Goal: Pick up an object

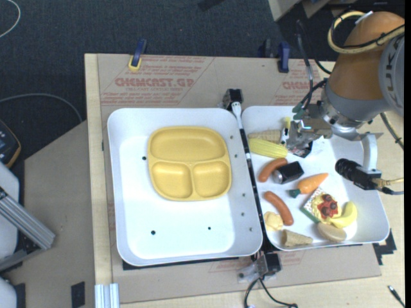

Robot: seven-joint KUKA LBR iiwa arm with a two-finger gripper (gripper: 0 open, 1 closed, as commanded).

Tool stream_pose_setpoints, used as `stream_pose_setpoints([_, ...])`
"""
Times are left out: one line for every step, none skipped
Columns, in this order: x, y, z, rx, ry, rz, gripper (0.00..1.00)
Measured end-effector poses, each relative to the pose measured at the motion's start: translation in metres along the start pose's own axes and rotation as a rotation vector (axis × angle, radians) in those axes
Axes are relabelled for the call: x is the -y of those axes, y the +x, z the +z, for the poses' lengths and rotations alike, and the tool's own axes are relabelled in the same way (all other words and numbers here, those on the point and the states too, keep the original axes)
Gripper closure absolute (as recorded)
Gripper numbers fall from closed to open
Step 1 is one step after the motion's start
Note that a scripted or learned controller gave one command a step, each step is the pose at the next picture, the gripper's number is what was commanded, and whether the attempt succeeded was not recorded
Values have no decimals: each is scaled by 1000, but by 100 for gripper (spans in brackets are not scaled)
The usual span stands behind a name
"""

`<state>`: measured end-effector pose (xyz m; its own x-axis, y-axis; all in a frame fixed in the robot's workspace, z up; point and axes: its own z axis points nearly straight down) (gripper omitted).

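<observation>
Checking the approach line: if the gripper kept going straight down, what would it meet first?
Probably the corn cob, beside the gripper; depth is unclear, so it could instead land on the right bin floor.

Arm bent downward (orange-banded), claw (298,140) lowered

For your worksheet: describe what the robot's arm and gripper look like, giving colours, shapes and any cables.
The arm is rounded, with a broad orange band above a grey wrist section. Thin cables, one yellowish, loop around it. The small metallic grey two-finger gripper carries dark wiring, and a black cylindrical part sits on a white bracket beside it.
</observation>
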<state>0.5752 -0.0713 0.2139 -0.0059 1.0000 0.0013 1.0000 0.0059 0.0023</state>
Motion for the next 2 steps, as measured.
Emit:
stream_pose_setpoints([-14,53,5,0,-1,0,100])
stream_pose_setpoints([-34,100,-20,0,-4,-1,100])
